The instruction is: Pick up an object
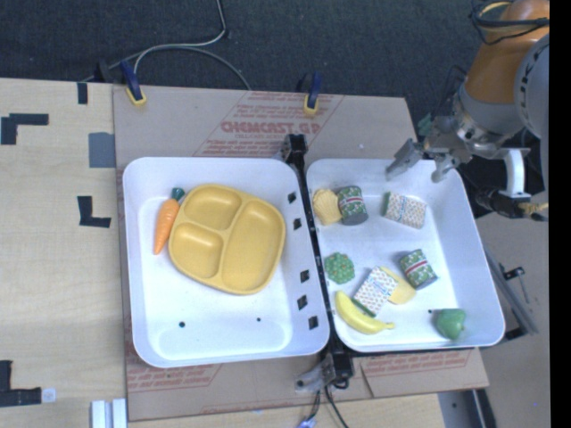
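Observation:
My gripper (421, 164) hangs over the far edge of the right bin (470, 239), its two fingers spread open with nothing between them. Just below it lies a small patterned packet (404, 209). Further left are a green can (351, 204) and a yellow lump (326, 206). Lower in the bin sit a broccoli floret (339, 267), a white patterned box (375, 290), a small green can (417, 268), a banana (359, 315) and a green pepper (450, 323).
The left bin (147, 310) holds a yellow divided plate (227, 237) and a carrot (164, 224) beside it. A black divider with clips (309, 239) joins the two bins. Cardboard lies under both, held by clamps at the far edge.

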